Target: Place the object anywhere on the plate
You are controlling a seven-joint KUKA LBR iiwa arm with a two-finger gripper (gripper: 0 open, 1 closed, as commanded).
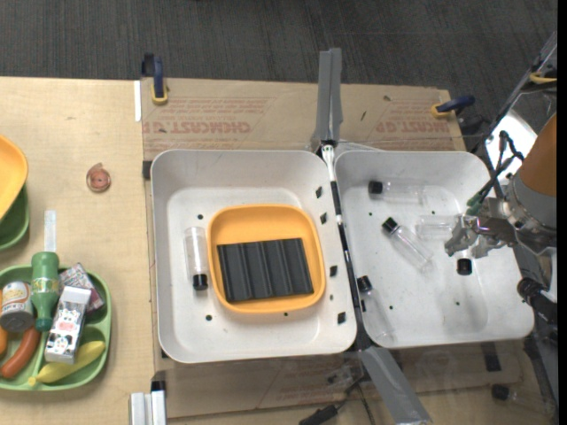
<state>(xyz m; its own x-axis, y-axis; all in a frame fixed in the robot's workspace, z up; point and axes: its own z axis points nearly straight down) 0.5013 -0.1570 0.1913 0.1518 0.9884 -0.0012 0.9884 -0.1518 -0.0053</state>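
Risking a slipped or missed grasp: clear vial (pixel 406 242) lies loose in right bin (pixel 425 326), hand (pixel 467 240) beside it, grip state unreadable; yellow plate (pixel 266 221) well apart in left bin (pixel 177 326).

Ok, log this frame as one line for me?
tool: over right bin, near clear vials | plate: left bin, holds black ridged block | vial beside plate
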